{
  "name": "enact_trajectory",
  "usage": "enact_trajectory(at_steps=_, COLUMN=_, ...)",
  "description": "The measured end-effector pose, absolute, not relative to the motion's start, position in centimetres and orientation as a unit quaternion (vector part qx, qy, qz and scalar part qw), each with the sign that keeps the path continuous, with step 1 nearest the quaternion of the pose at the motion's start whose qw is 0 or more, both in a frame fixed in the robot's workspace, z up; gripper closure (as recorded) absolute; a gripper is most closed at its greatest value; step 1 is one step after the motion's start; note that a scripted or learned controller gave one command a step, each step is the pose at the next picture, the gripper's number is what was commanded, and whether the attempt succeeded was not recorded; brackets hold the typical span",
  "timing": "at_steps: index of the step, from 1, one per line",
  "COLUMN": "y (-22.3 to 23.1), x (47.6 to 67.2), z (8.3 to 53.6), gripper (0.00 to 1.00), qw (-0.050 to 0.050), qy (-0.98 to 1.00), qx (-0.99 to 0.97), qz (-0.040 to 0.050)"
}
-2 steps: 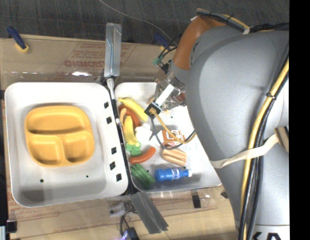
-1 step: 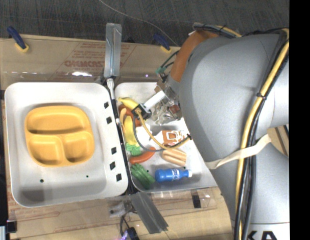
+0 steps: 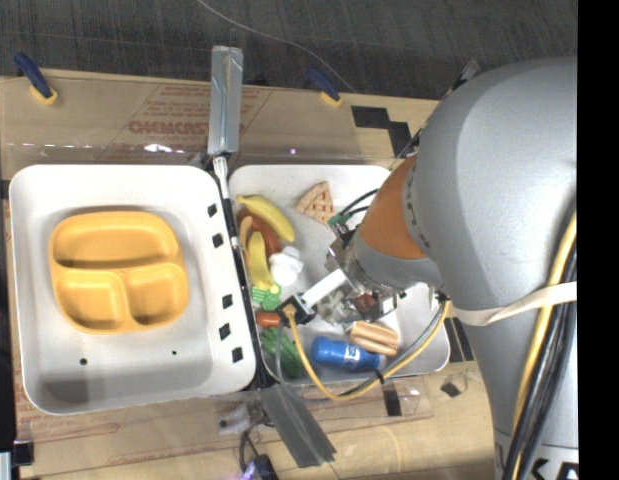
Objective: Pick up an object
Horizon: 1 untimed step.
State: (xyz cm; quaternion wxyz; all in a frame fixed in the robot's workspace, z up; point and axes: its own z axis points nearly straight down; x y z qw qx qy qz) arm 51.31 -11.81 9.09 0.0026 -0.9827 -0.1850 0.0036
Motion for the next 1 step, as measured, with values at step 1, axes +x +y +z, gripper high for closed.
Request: enact_trajectory(at_steps=1, y=-11.01, x=48.17, z=9.11, gripper=0.00, qw=0.002, qy=-0.201, qx=-0.979, qz=0.0019)
